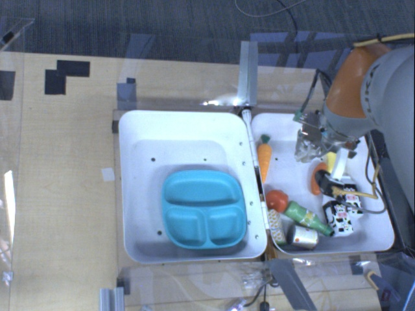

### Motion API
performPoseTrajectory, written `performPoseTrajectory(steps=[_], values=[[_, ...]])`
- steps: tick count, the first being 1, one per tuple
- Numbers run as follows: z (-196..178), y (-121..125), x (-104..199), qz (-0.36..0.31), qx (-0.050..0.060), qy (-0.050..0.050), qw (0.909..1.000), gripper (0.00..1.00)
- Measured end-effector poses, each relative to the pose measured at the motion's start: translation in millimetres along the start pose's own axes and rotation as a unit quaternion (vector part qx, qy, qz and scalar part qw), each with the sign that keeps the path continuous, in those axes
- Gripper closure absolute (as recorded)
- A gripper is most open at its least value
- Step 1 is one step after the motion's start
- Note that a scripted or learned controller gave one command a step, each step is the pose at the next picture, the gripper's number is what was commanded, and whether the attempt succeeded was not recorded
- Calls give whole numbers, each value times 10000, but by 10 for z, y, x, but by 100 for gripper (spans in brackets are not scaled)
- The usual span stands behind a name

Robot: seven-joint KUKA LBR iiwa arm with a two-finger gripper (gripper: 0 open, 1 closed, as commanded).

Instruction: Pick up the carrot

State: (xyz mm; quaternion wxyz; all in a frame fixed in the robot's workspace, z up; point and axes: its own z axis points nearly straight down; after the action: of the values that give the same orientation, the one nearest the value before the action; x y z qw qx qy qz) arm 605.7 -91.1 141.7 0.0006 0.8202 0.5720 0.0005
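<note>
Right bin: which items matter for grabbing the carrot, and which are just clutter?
Job:
- carrot, by the right bin's left wall
- gripper, above the bin, right of the carrot

Clutter:
- tomato
- green bottle
- metal can
- orange item, partly hidden by the arm
- blue divided tray, left bin

Bulky grey arm (389,89), orange band (347,83), metallic end effector (310,149).

light: even, bright overhead | glare: hotspot blooming on metal post (248,76) at bins' top edge | shadows: soft, lying under blue tray (204,208) | focus: slightly soft, arm (369,83) blurring at right
</note>
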Motion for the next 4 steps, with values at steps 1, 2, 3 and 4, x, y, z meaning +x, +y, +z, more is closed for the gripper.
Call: performPoseTrajectory(steps=[1,2,3,4], values=[[-711,-789,93,-1540,-17,8,9881,100],[-1449,-1344,253,-2145,-25,7,9767,100],[-2056,-1458,559,-509,-24,10,9987,100],[-2330,-1375,334,-2152,-30,5,9766,100]])
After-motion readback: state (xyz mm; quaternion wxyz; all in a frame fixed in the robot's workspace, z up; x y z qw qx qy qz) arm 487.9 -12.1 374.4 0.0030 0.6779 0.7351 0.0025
